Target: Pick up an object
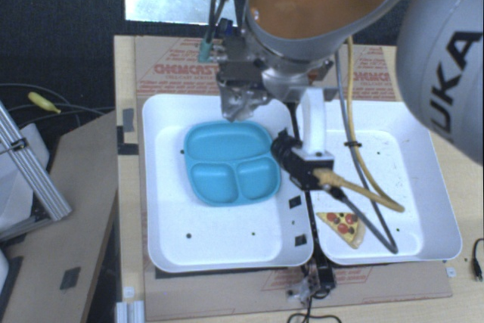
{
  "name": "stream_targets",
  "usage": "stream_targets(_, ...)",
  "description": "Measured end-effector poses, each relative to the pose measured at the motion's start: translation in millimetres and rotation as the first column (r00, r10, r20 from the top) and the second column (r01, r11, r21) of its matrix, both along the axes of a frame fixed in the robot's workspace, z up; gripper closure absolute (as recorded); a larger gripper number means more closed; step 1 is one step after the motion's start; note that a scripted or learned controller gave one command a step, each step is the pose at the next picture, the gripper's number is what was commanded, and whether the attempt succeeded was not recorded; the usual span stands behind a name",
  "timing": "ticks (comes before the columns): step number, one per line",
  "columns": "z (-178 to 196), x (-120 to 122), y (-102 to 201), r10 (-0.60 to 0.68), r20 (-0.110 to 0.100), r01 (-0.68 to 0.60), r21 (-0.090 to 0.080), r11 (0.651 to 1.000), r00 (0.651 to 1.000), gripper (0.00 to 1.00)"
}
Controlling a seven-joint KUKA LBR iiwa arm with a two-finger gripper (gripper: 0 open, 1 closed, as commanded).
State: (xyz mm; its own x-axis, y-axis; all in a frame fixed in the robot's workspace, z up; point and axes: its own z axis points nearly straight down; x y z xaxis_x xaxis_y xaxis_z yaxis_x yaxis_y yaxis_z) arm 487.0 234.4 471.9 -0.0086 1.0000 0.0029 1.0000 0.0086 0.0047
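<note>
Left shallow white bin (162, 193): one blue plastic plate with three compartments (227, 163), lying flat, set toward the bin's far half. The plate's far edge sits near the far wall. Its right edge is close to the ridge where the two bins meet. Open white floor lies to the plate's left and along the whole near side. A few small dark specks dot that bare floor.

Two-finger gripper (240, 108): above the far edge of the blue plate, near its middle, pointing down. It is seen from above with the wrist over it, so whether it is open or closed cannot be told. Nothing is seen in its grasp.

Grey arm with orange band (318, 4): comes in from the right and covers the far part of the right shallow white bin (427, 185) and the ridge between the bins.

Right bin: one toy pizza slice, yellow with red spots (344, 227), flat in the near left corner, just beside the dividing ridge and well apart from the gripper. The rest of the visible floor, right and centre, is bare.

Both bins rest on a brown cardboard sheet with red lettering (178, 68) on the tabletop (125, 185). The sheet's margin shows along the far and near sides.
</note>
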Motion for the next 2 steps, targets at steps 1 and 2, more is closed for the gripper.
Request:
stream_targets(1,-118.0,-1.4,-0.4,-0.008,-0.013,0.008,-0.007,1.000,1.000,1.00)
stream_targets(2,59.9,21.1,-6.2,-0.005,0.015,0.005,0.006,1.000,1.000,1.00)
